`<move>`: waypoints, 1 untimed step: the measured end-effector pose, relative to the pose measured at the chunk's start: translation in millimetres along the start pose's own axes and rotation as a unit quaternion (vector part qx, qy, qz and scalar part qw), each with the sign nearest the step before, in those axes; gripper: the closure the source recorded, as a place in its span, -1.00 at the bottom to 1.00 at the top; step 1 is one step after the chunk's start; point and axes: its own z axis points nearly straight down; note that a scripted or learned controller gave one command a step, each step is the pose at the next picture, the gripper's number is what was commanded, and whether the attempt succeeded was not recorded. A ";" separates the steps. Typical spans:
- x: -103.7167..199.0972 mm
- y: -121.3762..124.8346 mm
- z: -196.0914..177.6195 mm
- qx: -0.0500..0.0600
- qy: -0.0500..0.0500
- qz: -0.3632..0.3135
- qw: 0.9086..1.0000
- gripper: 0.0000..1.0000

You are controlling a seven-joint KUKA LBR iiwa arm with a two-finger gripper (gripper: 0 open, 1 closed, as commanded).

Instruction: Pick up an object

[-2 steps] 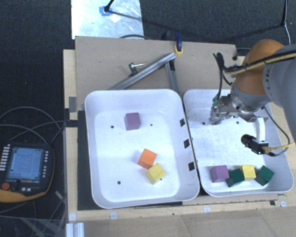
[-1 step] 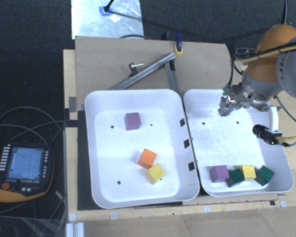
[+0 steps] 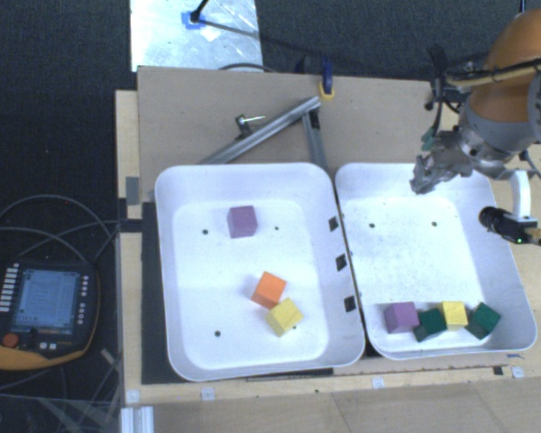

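My gripper hangs over the far edge of the right bin, well above its floor, with nothing visibly between its fingers. In the left bin lie a purple cube, an orange cube and a yellow cube touching the orange one. Along the right bin's near wall sit a purple cube, a dark green cube, a yellow cube and another green cube.
A metal bar lies on the brown board behind the bins. A teach pendant with cables rests on the floor at left. A black sensor with a green light sticks out over the right bin's right side.
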 end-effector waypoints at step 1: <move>-0.3 2.3 -55.0 0.000 0.000 0.000 1.000 1.00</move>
